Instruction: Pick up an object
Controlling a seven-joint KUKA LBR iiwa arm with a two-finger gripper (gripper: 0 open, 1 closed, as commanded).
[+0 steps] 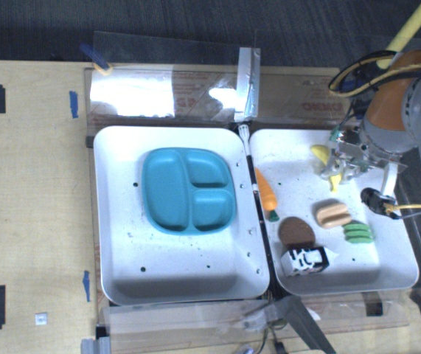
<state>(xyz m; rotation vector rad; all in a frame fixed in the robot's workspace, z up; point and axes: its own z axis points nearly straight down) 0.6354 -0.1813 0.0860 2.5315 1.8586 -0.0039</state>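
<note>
Two white bins sit side by side. The left bin [114, 220] holds one blue divided plate [189, 189]. The right bin [398, 260] holds six items: a yellow banana [321, 153], an orange carrot [266, 193], a brown cookie [296, 231], a hot dog [332, 214], a green ridged piece [357, 232] and a black-and-white block [307, 259]. The gripper [343, 161] hangs just beside the banana, which is small, curved and bright yellow; I cannot tell its finger state.
</note>
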